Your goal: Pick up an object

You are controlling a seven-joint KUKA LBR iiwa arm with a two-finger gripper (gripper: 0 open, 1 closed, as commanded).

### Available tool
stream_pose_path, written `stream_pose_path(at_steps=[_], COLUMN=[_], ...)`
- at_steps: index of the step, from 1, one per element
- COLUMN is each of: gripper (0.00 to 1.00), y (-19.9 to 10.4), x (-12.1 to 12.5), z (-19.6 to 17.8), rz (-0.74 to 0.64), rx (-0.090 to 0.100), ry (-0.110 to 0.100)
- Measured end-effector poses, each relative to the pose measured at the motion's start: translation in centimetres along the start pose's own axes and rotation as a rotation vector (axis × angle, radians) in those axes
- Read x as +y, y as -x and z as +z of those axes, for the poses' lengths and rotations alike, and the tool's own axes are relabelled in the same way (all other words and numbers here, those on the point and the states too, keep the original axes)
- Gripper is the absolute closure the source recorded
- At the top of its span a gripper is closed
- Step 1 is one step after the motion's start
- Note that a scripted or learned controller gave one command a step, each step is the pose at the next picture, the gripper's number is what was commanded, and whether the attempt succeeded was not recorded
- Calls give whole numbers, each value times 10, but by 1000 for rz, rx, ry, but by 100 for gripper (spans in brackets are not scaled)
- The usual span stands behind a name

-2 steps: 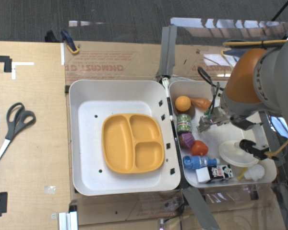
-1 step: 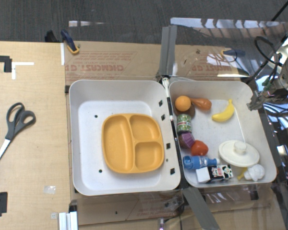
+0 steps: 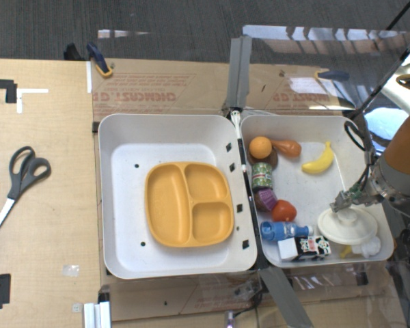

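Gripper (image 3: 346,200) sits right over the white dish (image 3: 346,225), can't tell jaws' state tbh. Dish rim's thin n slick, prob slips out.

Bench (image 3: 48,251): light wood surface, with brown cardboard (image 3: 157,87) laid at the far side under the bins. Scissors (image 3: 17,183) lie on the left of the bench, black brackets (image 3: 3,87) near its left edge. Floor (image 3: 157,9) beyond: dark grey carpet. A clear glossy panel (image 3: 328,39) at far right catches bright reflections.
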State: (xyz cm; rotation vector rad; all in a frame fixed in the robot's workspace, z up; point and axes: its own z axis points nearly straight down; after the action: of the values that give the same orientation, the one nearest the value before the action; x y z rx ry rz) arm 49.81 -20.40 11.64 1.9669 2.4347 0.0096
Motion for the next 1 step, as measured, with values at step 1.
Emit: stream_pose_path(at_steps=[1], gripper=[0], y=[0], x=[-3], z=[2], rz=[2], rx=[2], ry=[-7])
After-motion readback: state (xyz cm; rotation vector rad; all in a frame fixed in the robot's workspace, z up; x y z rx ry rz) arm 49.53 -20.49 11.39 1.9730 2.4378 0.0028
